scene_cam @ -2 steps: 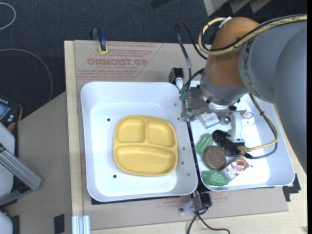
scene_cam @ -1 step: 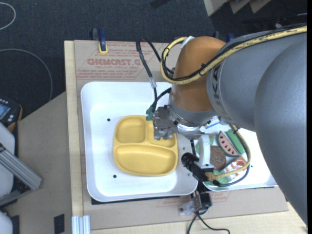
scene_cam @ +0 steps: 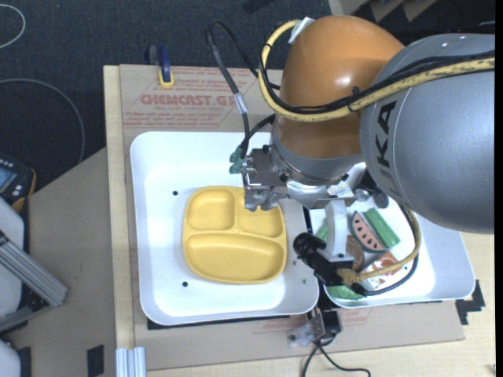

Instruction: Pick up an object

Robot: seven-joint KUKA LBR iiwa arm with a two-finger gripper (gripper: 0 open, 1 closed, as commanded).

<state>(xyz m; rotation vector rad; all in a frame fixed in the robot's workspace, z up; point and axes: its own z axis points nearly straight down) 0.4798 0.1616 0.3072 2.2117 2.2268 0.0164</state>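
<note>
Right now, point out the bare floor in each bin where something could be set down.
Left bin: bare white strips left of the yellow divided plate, between plate and bin wall, and along the far wall above it. Right bin: crowded; a watermelon-slice toy, a green piece and the arm cover most of it, leaving a strip along the near rim.

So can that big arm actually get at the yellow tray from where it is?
Probably yes. The arm's wrist hangs directly over the yellow tray's upper right corner in the left bin, and nothing lies on the tray.
</note>
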